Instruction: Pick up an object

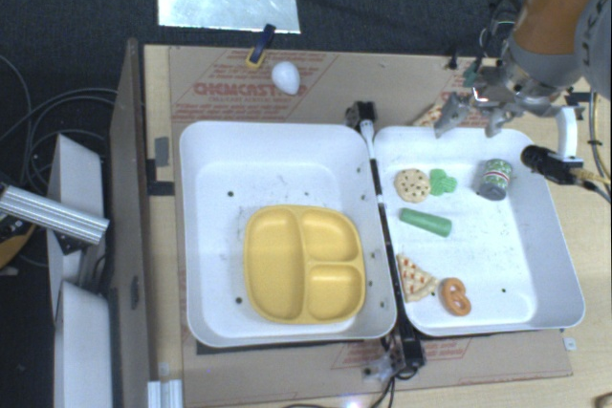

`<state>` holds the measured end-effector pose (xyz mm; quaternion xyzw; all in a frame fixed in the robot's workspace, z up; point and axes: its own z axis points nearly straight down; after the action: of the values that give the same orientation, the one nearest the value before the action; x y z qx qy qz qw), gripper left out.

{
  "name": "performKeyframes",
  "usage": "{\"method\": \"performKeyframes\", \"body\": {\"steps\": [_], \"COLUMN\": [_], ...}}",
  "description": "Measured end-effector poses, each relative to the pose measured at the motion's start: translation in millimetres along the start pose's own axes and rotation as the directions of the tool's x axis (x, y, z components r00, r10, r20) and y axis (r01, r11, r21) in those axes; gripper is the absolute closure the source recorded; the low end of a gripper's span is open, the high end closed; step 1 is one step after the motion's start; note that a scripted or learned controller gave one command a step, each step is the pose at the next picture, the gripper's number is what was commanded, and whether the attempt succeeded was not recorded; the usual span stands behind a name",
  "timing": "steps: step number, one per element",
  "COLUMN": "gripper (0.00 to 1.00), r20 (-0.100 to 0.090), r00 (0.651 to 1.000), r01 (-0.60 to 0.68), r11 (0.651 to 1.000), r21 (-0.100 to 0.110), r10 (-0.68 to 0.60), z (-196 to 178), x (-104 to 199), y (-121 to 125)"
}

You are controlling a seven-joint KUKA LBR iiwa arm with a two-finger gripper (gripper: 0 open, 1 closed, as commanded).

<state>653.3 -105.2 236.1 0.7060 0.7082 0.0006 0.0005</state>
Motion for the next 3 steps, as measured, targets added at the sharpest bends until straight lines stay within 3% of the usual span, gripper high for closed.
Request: {"method": "performKeyframes", "body": {"steps": [1,2,3], "gripper": [0.00,0.00,0.00], "r20": [-0.001,0.000,0.002], "r00": [1.000,1.000,1.000], "r01": [0.001,-0.003,-0.004], "r11": [1.000,1.000,1.000], "r21": [0.010,0.003,-0.002], "r10": [-0.001,0.003,0.004], "z": [156,152,151], "x": [0,11,-21], "y": [12,-23,-19]}}
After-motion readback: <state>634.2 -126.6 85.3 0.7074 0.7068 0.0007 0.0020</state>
